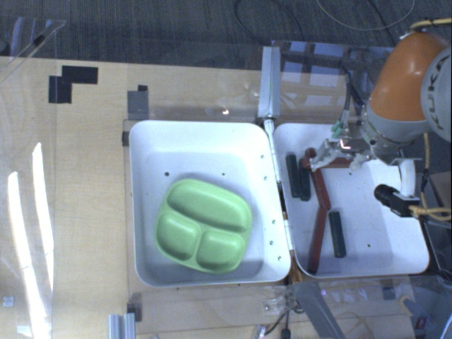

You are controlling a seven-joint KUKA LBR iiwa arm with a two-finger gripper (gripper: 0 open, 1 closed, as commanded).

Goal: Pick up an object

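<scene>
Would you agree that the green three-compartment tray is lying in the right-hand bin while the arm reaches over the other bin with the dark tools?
Not quite: the green three-compartment tray lies in the left-hand bin, as the camera view shows. The rest holds once the sides are swapped: the arm reaches over the right-hand bin, which holds the dark tools.

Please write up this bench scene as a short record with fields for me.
left bin: holds a green three-compartment tray, lying flat
right bin: holds a long reddish-brown tool with dark grips, lying lengthwise
arm: reaches in over the right bin's upper part
gripper: low over the tool's upper end; grasp not discernible
bench: light wood, with black markers at upper left
</scene>
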